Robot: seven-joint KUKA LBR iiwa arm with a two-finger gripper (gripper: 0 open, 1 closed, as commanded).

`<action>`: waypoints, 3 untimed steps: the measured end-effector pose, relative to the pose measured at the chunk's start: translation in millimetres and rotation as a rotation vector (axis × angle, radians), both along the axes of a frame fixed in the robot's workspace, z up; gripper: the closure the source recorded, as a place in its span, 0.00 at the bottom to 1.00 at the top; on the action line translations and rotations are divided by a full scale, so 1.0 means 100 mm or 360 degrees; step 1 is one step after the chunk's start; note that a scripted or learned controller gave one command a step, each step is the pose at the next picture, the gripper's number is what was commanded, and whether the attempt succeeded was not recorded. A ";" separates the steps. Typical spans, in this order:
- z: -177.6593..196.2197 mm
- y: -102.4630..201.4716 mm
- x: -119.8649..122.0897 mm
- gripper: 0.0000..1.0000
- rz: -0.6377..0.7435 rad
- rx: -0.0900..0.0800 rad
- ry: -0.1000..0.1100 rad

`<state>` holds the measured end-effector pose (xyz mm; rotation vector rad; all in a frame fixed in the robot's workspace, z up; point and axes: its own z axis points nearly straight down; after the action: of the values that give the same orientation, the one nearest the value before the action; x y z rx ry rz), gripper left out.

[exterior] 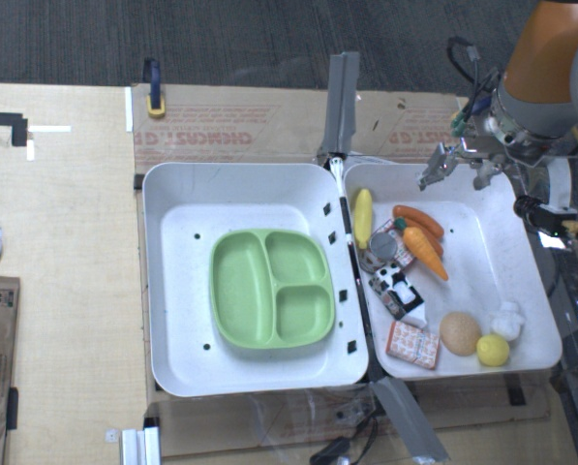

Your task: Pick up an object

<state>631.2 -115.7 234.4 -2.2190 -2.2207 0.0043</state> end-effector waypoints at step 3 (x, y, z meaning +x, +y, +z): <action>-1.27 -0.10 -0.30 1.00 0.0106 -0.0001 -0.0025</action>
<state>601.4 -125.6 107.9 -2.1520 -2.3021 -0.0123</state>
